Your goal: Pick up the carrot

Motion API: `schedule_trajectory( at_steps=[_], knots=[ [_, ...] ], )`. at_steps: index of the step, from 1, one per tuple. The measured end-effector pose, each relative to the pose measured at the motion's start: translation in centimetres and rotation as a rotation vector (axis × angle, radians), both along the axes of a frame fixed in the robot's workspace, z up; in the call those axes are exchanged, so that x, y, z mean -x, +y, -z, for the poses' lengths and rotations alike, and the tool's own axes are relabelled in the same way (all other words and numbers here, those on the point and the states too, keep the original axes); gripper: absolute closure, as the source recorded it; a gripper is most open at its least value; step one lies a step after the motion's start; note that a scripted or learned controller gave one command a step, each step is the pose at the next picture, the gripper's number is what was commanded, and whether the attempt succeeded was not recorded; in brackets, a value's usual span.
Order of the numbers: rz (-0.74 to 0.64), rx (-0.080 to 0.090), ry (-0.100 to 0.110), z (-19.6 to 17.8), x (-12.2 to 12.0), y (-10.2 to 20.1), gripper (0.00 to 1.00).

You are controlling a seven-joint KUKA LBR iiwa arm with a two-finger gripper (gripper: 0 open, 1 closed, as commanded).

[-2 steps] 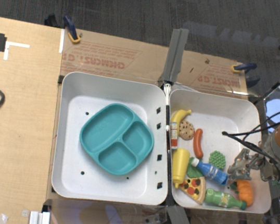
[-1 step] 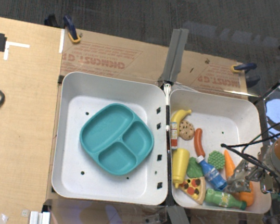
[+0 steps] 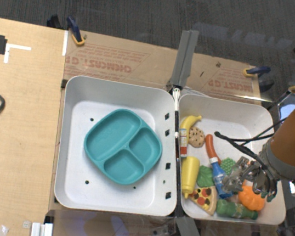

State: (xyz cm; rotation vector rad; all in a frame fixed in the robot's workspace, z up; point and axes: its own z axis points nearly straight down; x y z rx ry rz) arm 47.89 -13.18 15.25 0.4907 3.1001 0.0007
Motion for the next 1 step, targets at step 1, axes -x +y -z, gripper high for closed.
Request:
schedule_trajectory(
  at_steps=[1],
  knots=[
    [-0.108, 0.0, 0.0, -3.92, 0.01, 6.71, 1.0]
  ],
)
